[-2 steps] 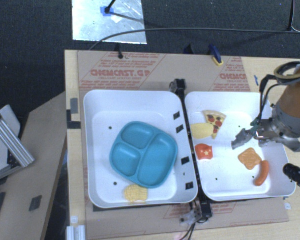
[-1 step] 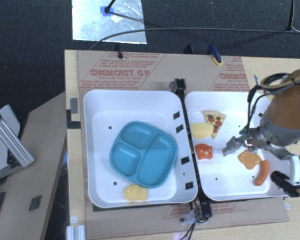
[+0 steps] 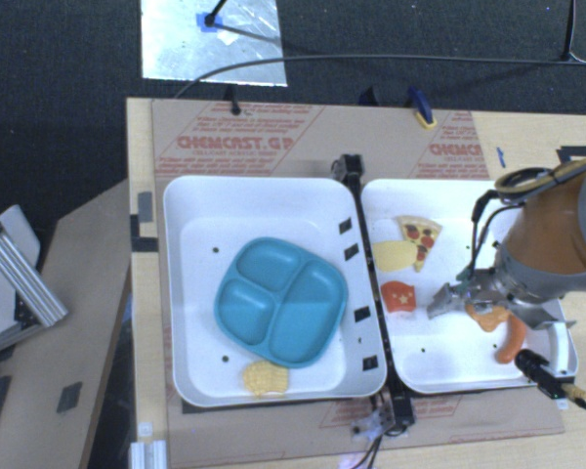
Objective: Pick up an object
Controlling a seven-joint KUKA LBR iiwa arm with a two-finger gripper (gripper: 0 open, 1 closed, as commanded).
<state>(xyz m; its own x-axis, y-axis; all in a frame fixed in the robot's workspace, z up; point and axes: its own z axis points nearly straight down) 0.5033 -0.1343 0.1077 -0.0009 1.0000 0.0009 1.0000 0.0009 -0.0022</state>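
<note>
Gripper point(image 3: 456, 299) hangs low in the right bin point(image 3: 439, 374), but I cannot tell its state. Just left of it lies a red piece point(image 3: 398, 296), farther left a yellow piece point(image 3: 395, 255), and a pizza slice point(image 3: 420, 234) on the far side. An orange sausage point(image 3: 510, 340) lies near the arm; the left bin point(image 3: 190, 262) holds a blue plate point(image 3: 280, 301).
</note>
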